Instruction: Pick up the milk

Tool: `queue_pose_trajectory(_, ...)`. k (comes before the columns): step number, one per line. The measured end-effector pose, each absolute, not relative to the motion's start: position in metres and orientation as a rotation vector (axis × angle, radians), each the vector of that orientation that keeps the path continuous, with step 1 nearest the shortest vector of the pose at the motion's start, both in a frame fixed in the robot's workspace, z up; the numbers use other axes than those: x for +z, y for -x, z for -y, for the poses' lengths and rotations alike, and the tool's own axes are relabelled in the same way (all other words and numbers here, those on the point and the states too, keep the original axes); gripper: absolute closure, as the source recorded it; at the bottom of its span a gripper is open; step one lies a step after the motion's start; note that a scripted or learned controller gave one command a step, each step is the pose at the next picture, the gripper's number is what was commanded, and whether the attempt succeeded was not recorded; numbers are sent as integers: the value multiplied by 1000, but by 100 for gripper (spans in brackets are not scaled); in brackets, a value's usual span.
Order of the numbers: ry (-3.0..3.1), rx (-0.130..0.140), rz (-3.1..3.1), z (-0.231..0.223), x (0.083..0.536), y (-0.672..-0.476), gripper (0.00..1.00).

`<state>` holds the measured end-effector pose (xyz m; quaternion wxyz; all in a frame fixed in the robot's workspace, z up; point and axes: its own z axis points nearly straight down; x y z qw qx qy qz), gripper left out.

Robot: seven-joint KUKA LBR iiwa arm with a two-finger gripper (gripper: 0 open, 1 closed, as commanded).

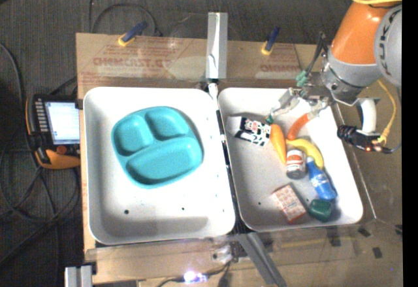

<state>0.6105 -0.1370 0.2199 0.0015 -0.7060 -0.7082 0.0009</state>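
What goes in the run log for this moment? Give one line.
task: pick up milk | pincer: open, above right bin | milk: lying in right bin, not held | tray: left bin

We see the arm (366, 31) cut off by the right and top edges, so its upper links are lost to us. The gripper (302, 104) covers part of the right bin's (353, 217) far wall. The print on the milk carton (254, 131) and the can's (296, 164) label are too small for us to read. The handheld screen (63, 122) left of the bins is blurred.
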Motion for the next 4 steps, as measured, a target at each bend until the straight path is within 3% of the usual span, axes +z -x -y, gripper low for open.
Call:
queue_pose_trajectory(1, 2241, 6, 2199, 93, 140, -668, 0)
queue_pose_trajectory(2, 2113, -8, 2335, 103, 89, -645, 0)
queue_pose_trajectory(3, 2114, -10, 2335, 103, 99, -645, 100)
queue_pose_trajectory(4, 2445, 4, 1968, 12, 182, -609, 100)
